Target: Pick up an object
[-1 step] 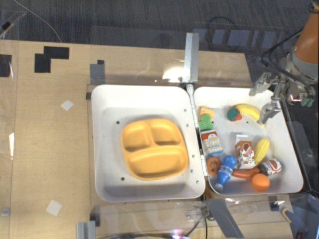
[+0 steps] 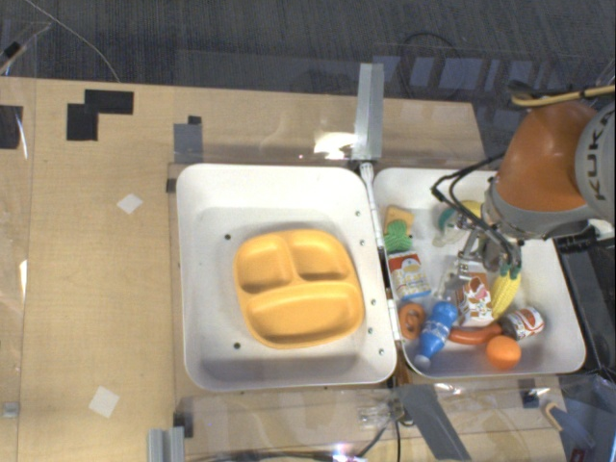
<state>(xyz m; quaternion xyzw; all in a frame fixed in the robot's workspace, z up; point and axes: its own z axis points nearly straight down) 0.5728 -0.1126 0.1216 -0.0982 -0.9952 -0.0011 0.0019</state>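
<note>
My gripper (image 2: 474, 269) hangs low over the right bin (image 2: 558, 287), right above a red and white packet (image 2: 477, 301) and beside a yellow corn cob (image 2: 505, 292). A blue bottle (image 2: 436, 327), a red sausage (image 2: 472, 335), an orange ball (image 2: 502, 351), a small can (image 2: 525, 323) and a red-labelled carton (image 2: 408, 275) lie around it. A green and yellow toy (image 2: 397, 227) rests at the bin's far left. The wrist hides the fingertips.
The left bin (image 2: 207, 258) holds a yellow divided tray (image 2: 298, 287). A metal post (image 2: 369, 104) stands behind the rim between the bins. The arm's orange band (image 2: 547, 157) looms over the right bin's far corner.
</note>
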